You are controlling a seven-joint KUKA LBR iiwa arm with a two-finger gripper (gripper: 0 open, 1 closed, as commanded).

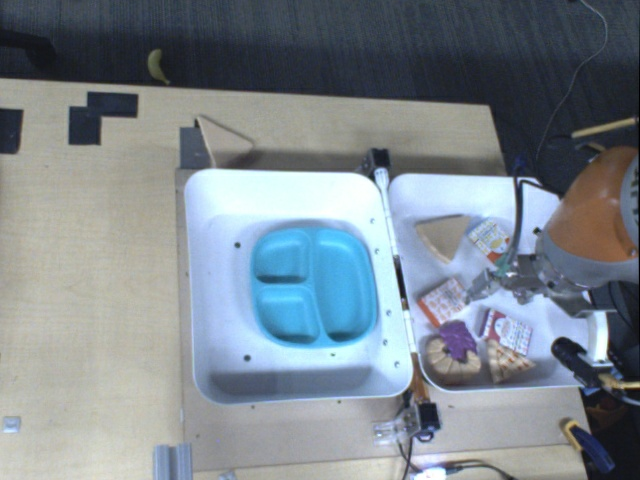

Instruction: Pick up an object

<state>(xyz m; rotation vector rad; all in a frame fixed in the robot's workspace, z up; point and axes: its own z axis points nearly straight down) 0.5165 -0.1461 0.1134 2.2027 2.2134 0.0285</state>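
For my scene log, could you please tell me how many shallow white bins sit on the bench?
2. The left shallow white bin holds a blue sectioned plastic tray; the right shallow white bin holds small toy items beneath the gripper.

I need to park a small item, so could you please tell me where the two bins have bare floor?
The left bin has bare white floor all round the blue tray. The right bin is free along its far edge, behind the wedge; its near half is crowded with packets and the end effector.
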